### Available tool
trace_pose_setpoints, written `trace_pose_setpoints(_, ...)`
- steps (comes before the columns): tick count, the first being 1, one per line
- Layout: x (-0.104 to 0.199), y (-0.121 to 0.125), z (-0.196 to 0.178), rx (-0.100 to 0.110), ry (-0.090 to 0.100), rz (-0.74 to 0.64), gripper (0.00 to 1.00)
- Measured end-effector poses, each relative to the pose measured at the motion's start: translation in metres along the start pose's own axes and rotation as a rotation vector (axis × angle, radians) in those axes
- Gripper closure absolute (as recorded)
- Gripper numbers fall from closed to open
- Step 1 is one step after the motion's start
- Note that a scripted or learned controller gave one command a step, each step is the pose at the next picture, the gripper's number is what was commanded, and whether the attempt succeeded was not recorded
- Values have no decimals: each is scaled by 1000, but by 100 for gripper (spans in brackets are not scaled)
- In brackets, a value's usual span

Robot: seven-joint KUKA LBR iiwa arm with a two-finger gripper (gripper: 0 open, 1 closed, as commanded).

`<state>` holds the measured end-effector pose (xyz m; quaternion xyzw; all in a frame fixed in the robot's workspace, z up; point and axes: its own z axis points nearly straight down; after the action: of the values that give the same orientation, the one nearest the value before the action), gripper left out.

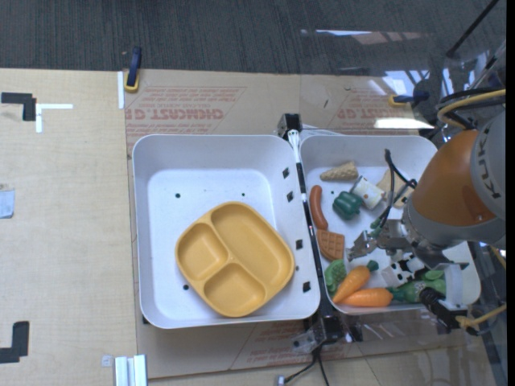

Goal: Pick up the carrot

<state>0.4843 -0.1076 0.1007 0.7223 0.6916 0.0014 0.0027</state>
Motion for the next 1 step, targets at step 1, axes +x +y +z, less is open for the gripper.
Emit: trace_pose_setpoints(1,14,0,6,-14,2,256,0)
